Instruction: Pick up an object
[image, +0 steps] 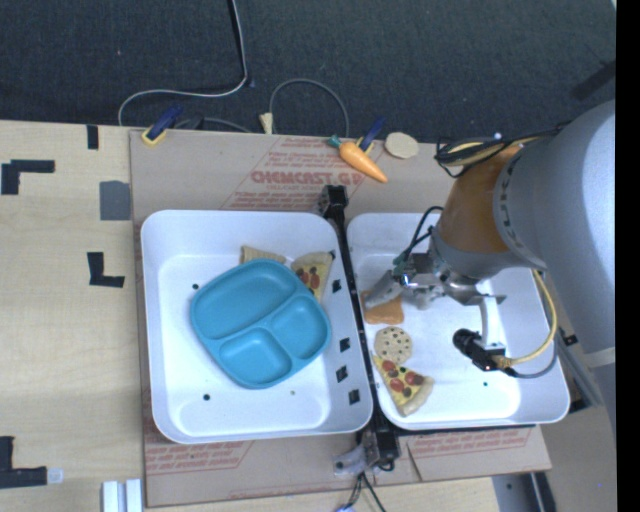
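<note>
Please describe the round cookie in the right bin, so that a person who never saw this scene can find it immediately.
Look at the right white bin, near its left wall. The cookie lies there, just below the gripper and an orange wedge, and just above the pizza slice. It alone is round and pale with dark spots.

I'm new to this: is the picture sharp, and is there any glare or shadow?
In the camera view, light is even and soft; the blue divided plate casts a faint shadow in the left bin. The arm, nearest the lens, looks blurred; the pizza slice is fairly sharp.
</note>
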